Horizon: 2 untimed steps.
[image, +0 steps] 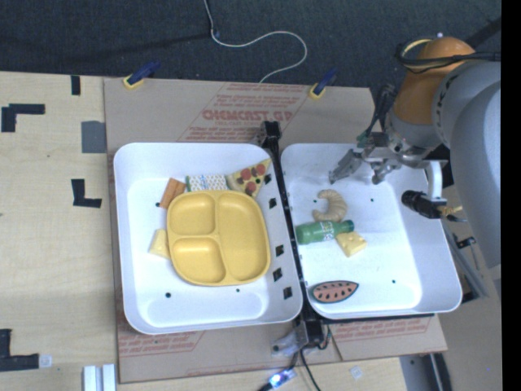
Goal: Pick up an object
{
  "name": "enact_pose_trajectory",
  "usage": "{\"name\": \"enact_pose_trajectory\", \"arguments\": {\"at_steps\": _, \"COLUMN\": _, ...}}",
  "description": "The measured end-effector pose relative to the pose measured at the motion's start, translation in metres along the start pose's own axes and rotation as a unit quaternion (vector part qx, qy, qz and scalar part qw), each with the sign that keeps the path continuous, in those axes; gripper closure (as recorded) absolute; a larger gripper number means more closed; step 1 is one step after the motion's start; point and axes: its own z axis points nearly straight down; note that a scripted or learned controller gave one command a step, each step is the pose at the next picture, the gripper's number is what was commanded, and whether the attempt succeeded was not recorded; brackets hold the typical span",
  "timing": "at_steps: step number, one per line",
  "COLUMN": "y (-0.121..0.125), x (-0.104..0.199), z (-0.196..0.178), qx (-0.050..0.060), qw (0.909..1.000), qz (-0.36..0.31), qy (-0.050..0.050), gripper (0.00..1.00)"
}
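My gripper (361,172) hangs over the far part of the right bin (423,275), its two fingers spread apart with nothing between them. Just in front of it and slightly left lies a tan croissant (330,204). Below that rest a green bottle (323,231) on its side and a yellow cheese wedge (351,243). A watermelon slice (334,291) sits near the bin's front edge.
The left bin (134,283) holds a yellow divided plate (218,236), a pizza slice (251,177), an orange piece (172,192) and a pale yellow wedge (158,243). A black divider (281,218) runs between the bins. The arm's grey body (480,137) fills the right side.
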Motion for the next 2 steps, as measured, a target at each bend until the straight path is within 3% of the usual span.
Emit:
{"name": "enact_pose_trajectory", "arguments": {"at_steps": 1, "y": 0.000, "x": 0.001, "z": 0.024, "qx": -0.002, "qw": 1.0000, "qz": 0.000, "qy": -0.001, "gripper": 0.00}}
{"name": "enact_pose_trajectory", "arguments": {"at_steps": 2, "y": 0.001, "x": 0.001, "z": 0.012, "qx": -0.003, "qw": 1.0000, "qz": -0.001, "qy": -0.001, "gripper": 1.00}}
